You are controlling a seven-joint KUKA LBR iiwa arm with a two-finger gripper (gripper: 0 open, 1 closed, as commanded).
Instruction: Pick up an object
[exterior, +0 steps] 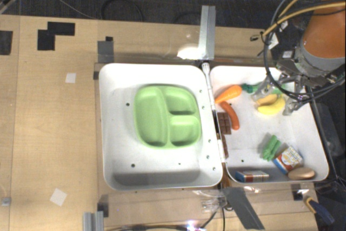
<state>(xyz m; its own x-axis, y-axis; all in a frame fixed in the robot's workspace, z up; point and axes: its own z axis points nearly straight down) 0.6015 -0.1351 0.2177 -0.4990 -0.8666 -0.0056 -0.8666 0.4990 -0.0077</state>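
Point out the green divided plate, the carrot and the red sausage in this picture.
green divided plate (165, 115): camera view, on the ridge between its compartments.
carrot (229, 93): camera view, on the middle of its orange body.
red sausage (232, 114): camera view, on its middle.

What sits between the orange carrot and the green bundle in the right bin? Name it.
In the camera view, a red sausage lies between the carrot and the green bundle, beside a brown bar.

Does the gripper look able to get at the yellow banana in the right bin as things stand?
Probably yes. The gripper hangs right over the yellow banana, which lies uncovered on the right bin floor, with the carrot well aside.
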